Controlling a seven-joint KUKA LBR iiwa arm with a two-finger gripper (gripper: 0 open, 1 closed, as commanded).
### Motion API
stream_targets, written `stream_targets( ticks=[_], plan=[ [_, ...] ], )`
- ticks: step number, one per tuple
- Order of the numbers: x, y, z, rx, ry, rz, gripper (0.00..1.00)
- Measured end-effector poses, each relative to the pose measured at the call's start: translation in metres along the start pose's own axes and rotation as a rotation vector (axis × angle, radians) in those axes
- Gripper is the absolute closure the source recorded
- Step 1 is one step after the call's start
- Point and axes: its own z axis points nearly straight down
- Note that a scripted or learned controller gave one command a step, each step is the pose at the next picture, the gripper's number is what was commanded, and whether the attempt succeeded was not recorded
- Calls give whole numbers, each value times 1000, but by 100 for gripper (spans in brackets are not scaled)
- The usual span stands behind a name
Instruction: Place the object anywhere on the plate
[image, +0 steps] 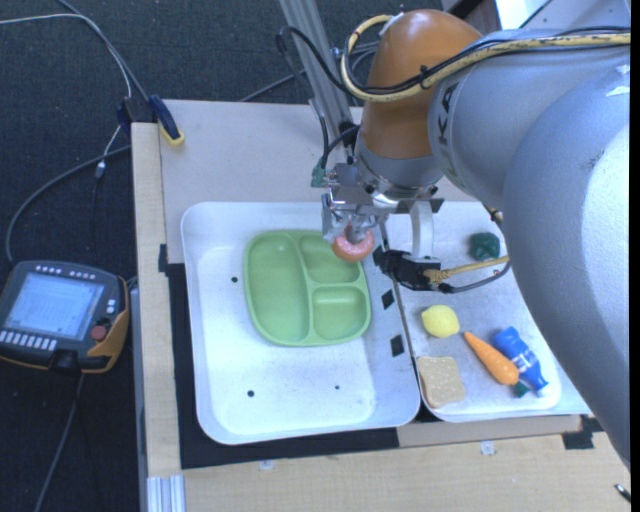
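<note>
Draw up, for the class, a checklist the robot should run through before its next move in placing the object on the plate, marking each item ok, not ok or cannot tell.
1. Pink donut at the gripper: ok, right below it.
2. Firm grasp on the donut: cannot tell.
3. Donut over the green plate: ok, above its upper right corner.
4. Compartment beneath free: ok.
5. Donut resting on the plate: cannot tell.
6. Lemon, carrot away from the path: ok, in the right bin.

A bulky grey arm (545, 150) with an orange wrist band (415, 65) and looping yellow-black cables (352, 60).
</note>
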Motion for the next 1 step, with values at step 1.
stream_targets(
  ticks=[1],
  plan=[
    [-4,0,0,1,-3,4,0]
  ],
)
